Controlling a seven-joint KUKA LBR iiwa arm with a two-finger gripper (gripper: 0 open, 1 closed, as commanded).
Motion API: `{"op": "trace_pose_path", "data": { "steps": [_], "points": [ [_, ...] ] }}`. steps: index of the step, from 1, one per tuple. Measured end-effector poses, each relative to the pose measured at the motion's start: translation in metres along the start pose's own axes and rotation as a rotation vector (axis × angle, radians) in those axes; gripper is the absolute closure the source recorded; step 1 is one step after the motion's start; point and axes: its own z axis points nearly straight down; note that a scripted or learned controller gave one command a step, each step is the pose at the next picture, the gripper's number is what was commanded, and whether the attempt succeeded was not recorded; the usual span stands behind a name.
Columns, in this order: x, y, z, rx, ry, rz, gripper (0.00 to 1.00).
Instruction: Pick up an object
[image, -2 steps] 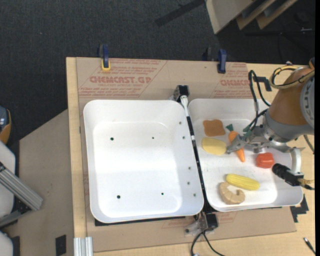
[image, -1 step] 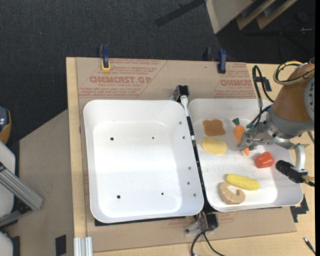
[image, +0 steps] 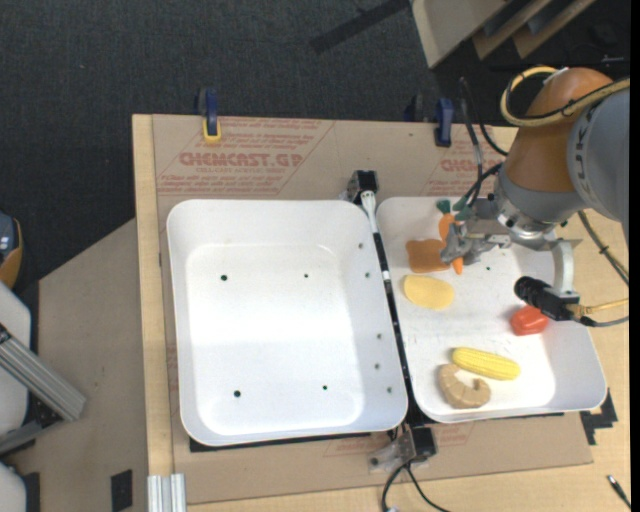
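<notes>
My gripper (image: 459, 243) hangs low over the upper left part of the right bin (image: 570, 385). It is right at the right edge of a flat orange-brown piece (image: 426, 256). A thin orange thing (image: 446, 208) pokes out above the gripper, and its lower tip shows just below it, so it may run under or through the gripper. A pale yellow oval (image: 428, 291) lies just below the orange-brown piece.
Further down the right bin lie a red thing (image: 528, 321), a yellow corn cob (image: 486, 364) and a tan curved piece (image: 464, 388). The left bin (image: 200, 400) sits beside it, their walls meeting along a dark divider (image: 385, 290). The arm reaches in from the upper right.
</notes>
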Motion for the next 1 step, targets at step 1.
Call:
{"op": "trace_pose_path", "data": {
  "steps": [1],
  "points": [
    [0.1109, 0.0591, -0.0428, -0.014, 0.001, -0.004, 1.00]
  ]
}}
